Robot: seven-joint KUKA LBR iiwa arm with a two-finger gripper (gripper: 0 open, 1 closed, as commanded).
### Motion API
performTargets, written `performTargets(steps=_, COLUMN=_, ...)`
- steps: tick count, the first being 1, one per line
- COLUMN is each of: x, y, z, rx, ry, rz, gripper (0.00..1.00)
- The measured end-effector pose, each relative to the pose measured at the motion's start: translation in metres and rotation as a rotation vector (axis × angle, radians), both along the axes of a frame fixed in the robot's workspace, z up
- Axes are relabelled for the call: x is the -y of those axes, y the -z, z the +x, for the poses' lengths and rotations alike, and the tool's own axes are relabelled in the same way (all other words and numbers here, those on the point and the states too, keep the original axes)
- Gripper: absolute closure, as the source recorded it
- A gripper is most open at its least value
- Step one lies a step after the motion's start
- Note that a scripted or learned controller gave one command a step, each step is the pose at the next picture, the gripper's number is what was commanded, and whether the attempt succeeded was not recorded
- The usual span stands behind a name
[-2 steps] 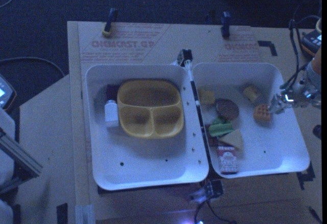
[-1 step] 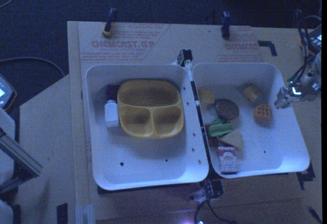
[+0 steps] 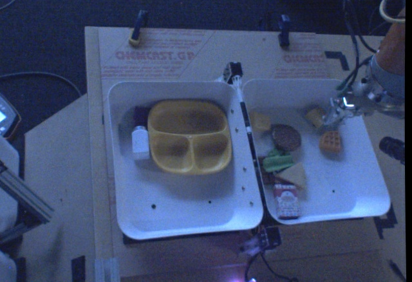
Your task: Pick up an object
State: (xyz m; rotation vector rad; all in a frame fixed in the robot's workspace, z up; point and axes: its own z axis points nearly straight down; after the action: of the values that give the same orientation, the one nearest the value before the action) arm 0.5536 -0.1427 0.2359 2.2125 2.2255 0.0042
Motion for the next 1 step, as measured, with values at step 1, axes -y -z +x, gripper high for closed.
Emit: performTargets(steps=1, x=-0.056, y=0.0006, z=0.0205, rx=0.0, ry=-0.001, rz=0.001, gripper=1.0)
